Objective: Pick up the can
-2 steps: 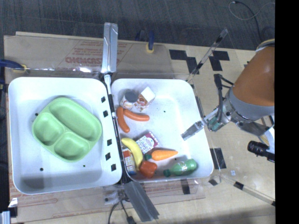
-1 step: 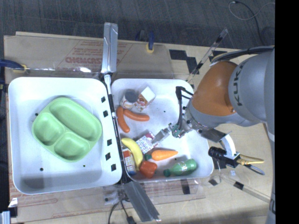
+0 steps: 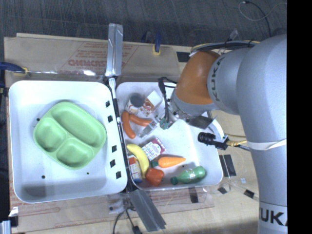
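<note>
In the right bin [image 3: 214, 130], the can [image 3: 140, 105] lies at the upper left, just left of the pincer [image 3: 165, 122], whose spread cannot be told from here.

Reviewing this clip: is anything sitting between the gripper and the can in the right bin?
Nothing visible blocks it. The gripper is low in the right bin, and the can lies just to its left by the hot dog, top side uncovered.

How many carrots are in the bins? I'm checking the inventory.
2: one carrot in the right bin beside the banana; another carrot near its left wall. The arm may hide more.
</note>
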### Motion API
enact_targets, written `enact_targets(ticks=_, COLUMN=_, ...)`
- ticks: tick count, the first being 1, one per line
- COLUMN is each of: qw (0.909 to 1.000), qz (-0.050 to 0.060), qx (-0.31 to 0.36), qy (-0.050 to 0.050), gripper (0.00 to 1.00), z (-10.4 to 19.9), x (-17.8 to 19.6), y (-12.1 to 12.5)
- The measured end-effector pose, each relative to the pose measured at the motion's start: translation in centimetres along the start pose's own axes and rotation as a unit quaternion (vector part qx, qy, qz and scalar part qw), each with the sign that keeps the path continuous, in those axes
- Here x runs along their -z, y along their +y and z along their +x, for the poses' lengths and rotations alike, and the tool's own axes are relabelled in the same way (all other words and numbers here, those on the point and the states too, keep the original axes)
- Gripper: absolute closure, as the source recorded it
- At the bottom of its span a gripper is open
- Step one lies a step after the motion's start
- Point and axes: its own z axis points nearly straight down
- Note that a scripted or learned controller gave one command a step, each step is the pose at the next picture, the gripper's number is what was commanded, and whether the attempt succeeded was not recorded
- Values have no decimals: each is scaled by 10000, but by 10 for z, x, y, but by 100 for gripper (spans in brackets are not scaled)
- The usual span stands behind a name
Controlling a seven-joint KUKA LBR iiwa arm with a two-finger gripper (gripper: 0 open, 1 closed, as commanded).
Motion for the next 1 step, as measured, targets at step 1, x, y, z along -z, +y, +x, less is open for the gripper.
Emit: enact_targets(ticks=1, qw=9997, qz=-3, qx=242, qy=-4, gripper=0, z=50, x=0, y=-55)
